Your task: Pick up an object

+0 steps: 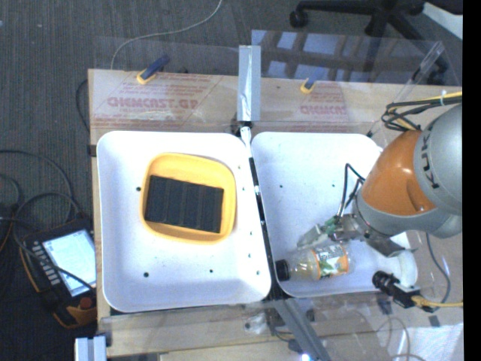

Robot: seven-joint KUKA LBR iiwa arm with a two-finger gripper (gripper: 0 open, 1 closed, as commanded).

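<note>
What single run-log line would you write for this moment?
arm: over right bin | bottle: lying in right bin near front edge, by the arm | yellow tray: in left bin | grasp: unconfirmed

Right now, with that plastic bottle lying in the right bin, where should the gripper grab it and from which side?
Probably the bottle at mid-body, near its orange label, coming straight down with fingers across its width. It lies on its side along the right bin's near wall, dark cap pointing left, so the long axis runs left-right. The gripper hangs just above it.
</note>
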